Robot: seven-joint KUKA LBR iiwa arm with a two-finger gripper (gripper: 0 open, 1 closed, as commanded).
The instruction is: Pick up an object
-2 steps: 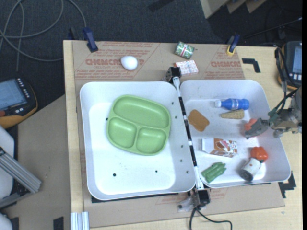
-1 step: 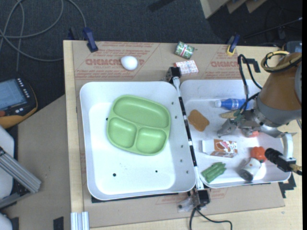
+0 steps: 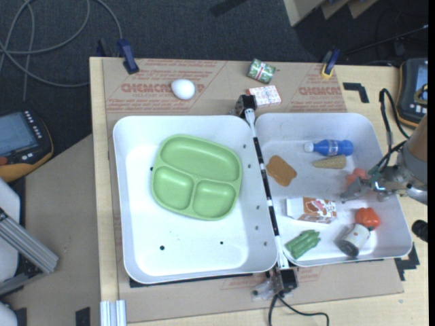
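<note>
A: Where's your gripper [image 3: 360,185]?
B: Right bin [image 3: 306,129], low by the orange piece [image 3: 357,177] — good angle for a pick. Grip state — you can't tell.

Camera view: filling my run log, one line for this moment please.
tool low in right bin | nearest: orange piece | green tray in left bin | grasp: unconfirmed

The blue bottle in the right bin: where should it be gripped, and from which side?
Grip the blue bottle across the middle of its body, coming straight down from above. It lies on its side, long axis running left-right, white cap at the left end. The yellow corn-like piece lies close beside it, so one finger must slip between them.
</note>
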